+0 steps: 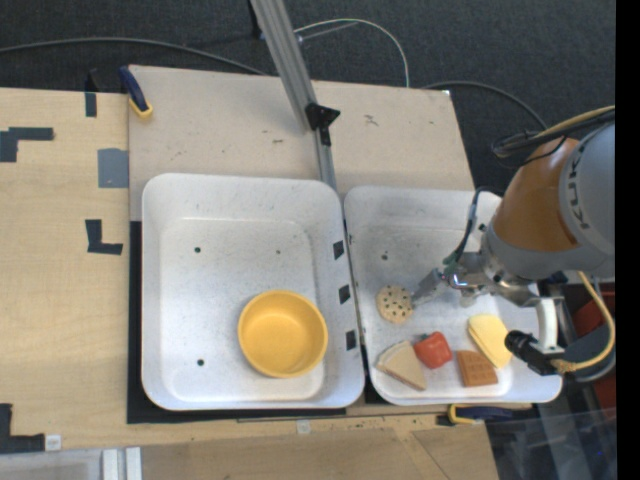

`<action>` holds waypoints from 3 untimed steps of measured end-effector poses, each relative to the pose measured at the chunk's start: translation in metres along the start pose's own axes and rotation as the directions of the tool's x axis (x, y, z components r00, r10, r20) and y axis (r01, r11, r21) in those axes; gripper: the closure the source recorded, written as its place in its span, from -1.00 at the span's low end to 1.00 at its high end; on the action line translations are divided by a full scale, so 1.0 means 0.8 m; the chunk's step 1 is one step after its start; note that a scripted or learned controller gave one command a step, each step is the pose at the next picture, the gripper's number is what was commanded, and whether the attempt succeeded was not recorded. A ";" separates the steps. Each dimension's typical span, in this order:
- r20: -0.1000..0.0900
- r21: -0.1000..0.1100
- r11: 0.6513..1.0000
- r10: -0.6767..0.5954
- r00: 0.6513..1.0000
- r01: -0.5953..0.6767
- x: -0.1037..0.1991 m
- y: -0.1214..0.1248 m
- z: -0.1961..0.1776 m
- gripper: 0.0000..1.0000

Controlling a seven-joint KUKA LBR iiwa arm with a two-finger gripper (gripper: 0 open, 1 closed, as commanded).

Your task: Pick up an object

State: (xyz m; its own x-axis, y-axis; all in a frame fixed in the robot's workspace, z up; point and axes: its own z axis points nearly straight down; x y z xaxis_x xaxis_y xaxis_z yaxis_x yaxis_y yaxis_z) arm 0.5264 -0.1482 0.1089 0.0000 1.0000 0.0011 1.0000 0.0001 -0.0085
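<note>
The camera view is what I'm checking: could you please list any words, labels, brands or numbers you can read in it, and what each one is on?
None can be read.
Arm: dark marks at the edge of its orange band, cut off and too blurred to read.
White bins, yellow bowl and food pieces: no writing visible.

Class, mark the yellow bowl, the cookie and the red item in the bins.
yellow bowl [283,333], camera view, inside of the bowl.
cookie [395,304], camera view, middle of its top face.
red item [434,350], camera view, its top.
</note>
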 end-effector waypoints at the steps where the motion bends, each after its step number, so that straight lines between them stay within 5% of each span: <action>1: 0.000 -0.004 1.000 -0.002 1.000 0.002 0.001 0.002 -0.016 1.00; 3: 0.002 -0.012 1.000 -0.001 1.000 0.002 0.009 -0.004 -0.129 1.00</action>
State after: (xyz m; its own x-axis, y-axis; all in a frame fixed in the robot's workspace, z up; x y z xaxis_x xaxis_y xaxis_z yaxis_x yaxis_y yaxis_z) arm 0.5243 -0.1411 0.2118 -0.0016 1.0000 -0.0010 1.0000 0.0016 0.0034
